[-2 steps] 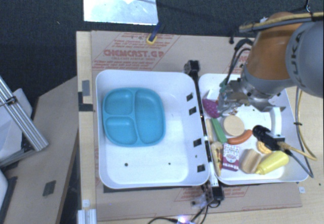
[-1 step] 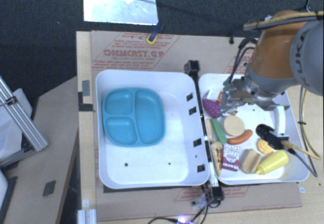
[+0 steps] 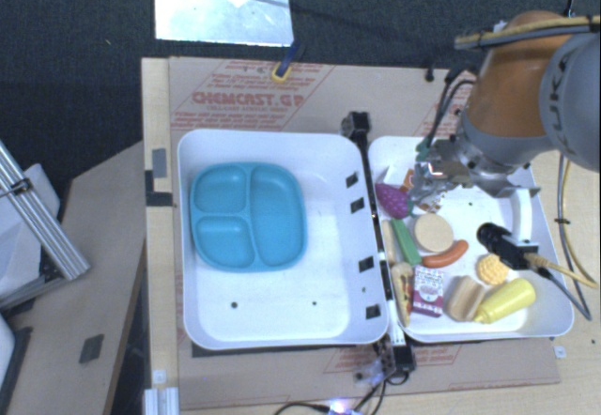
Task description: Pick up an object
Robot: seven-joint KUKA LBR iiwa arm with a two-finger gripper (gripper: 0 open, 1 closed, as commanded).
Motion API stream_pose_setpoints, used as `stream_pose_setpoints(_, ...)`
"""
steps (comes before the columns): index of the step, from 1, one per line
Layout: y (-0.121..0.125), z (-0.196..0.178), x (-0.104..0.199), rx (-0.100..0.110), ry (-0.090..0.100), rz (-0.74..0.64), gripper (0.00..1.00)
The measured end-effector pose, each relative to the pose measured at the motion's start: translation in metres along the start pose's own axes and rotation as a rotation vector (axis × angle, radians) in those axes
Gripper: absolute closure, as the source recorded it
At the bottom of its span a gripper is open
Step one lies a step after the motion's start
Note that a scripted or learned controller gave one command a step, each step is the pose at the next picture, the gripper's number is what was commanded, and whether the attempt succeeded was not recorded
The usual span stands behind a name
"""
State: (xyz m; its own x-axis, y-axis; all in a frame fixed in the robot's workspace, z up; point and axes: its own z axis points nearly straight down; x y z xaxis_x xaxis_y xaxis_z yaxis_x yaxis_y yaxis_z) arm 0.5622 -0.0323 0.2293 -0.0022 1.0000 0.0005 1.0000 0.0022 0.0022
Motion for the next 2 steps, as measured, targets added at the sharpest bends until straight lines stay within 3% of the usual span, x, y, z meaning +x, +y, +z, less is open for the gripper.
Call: stream_pose_setpoints(2, -0.0021, 0.0146, 0.0077, 0.002, 0.000, 0.000, 1.00)
